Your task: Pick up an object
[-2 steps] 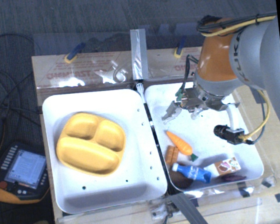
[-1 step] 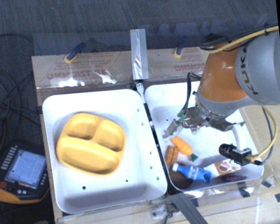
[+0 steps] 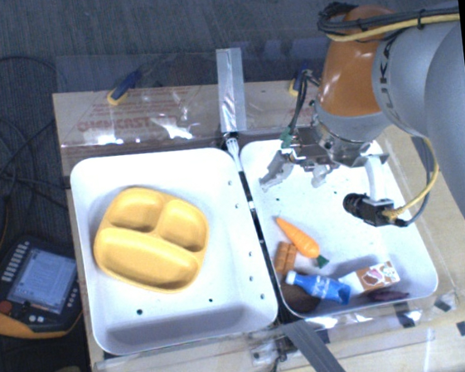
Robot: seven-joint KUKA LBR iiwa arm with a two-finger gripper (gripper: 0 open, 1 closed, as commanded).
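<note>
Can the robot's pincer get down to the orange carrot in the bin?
Probably yes. The carrot lies on top in the right bin, uncovered, and the pincer hangs just above and behind it.

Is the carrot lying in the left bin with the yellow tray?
No, the carrot lies in the right bin, while the yellow tray sits alone in the left bin.

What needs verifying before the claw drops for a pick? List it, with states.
1. Claw over the right bin: ok.
2. Nothing held between its fingers: ok.
3. Target directly beneath: not ok; carrot, blue bottle and small carton lie nearer the front.
4. Items separated: not ok; they crowd the front edge.
5. Yellow tray away from the path, in the left bin: ok.
</note>
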